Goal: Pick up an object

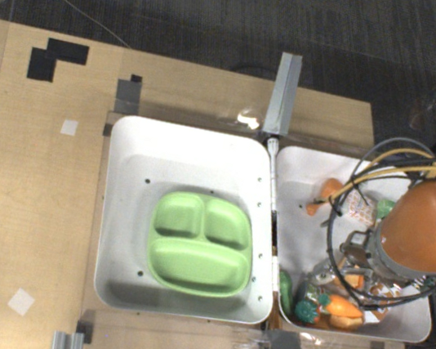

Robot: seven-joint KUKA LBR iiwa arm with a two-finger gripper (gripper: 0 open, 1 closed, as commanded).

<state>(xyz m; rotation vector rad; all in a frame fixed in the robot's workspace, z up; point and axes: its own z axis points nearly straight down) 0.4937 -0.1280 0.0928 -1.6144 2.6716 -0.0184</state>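
My gripper (330, 286) reaches down into the right bin (296, 224), low over a heap of small toys at its front. Below it lie an orange piece (342, 311), a teal piece (307, 311) and a dark green piece (285, 288). The arm's orange band (433, 224) and its cables cover much of the bin's right half. Another orange toy (330, 190) lies near the bin's back, and a pale green and white item (365, 207) sits beside the cables. The cables and wrist hide the space between the gripper's tips.
The left bin (127, 196) holds a light green divided tray (202, 241) with three compartments. A metal post (281, 97) stands behind the wall between the two bins. Wooden bench surface (23, 203) stretches to the left.
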